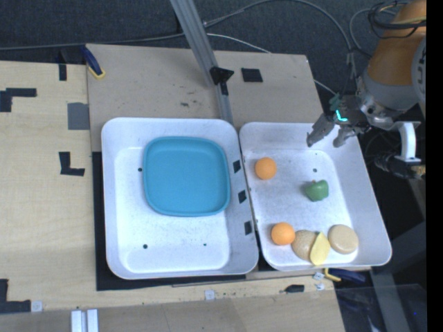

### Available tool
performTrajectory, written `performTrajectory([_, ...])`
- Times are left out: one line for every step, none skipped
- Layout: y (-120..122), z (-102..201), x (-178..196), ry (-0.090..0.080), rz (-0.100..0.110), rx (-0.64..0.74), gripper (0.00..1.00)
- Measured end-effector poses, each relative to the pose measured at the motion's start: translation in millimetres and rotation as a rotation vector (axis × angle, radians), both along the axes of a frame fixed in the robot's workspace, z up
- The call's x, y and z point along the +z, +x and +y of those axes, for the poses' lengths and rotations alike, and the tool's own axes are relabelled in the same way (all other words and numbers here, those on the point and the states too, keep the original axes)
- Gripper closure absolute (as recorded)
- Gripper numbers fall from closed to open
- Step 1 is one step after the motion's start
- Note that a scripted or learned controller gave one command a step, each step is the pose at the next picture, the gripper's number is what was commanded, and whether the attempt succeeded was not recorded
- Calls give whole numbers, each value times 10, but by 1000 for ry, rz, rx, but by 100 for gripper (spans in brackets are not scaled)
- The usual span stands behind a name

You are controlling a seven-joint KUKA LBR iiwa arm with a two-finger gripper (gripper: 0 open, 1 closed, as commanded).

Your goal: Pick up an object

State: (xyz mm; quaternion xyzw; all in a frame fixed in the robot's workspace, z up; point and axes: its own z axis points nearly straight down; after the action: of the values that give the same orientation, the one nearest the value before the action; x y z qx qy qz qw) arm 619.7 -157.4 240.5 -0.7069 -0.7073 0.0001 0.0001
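Note:
The right bin (360, 178) holds several small items: an orange ball (265, 168) near its left wall, a green pepper-like piece (317, 190) in the middle, a second orange ball (282, 233), a tan lump (303, 243), a yellow wedge (319, 250) and a beige round piece (342, 238) along the front. My gripper (330, 135) hangs over the bin's back right corner, above and to the right of the green piece. Its two dark fingers are spread apart and nothing sits between them.
A blue square plate (186, 175) lies in the left bin (114, 206). A slanted grey metal bar (202, 43) crosses the bench behind the bins. Cables trail at the back right near the arm (394, 61).

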Motion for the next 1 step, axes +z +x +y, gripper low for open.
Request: performTrajectory([0, 0, 0, 0, 0, 0, 0])
